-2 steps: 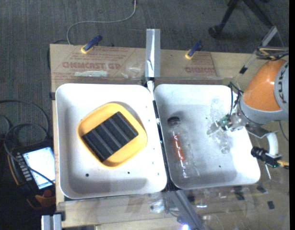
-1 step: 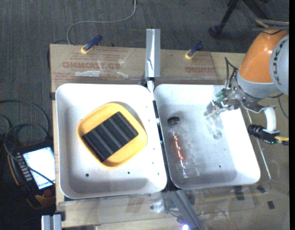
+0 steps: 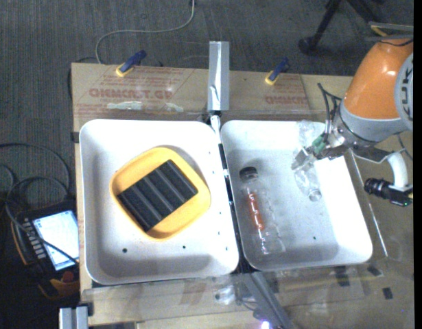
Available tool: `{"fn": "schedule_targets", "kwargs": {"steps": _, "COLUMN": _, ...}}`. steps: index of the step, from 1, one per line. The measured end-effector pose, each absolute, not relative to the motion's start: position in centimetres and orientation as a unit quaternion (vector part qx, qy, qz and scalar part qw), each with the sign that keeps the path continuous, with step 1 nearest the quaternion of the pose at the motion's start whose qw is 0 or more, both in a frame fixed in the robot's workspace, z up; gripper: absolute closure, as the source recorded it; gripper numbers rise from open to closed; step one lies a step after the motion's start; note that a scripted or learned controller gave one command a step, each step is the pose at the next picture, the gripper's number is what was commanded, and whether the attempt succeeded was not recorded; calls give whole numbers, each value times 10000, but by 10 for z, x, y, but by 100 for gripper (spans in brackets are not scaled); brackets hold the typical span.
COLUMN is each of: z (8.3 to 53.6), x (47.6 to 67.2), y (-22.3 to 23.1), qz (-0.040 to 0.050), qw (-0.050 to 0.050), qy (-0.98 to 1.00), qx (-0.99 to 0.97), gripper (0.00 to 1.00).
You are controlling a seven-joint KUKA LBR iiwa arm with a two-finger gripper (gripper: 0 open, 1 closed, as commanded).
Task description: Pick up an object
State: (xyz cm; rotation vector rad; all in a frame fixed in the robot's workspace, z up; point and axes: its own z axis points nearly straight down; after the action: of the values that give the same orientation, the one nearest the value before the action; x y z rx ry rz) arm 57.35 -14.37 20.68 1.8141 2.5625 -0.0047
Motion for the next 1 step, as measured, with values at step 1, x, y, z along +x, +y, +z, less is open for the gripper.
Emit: {"fn": "schedule_targets", "kwargs": {"steps": 1, "z": 207, "x": 574, "y": -144, "qz": -15, "qw": 10, "qy": 8162, "qx": 5778, "gripper": 0}}
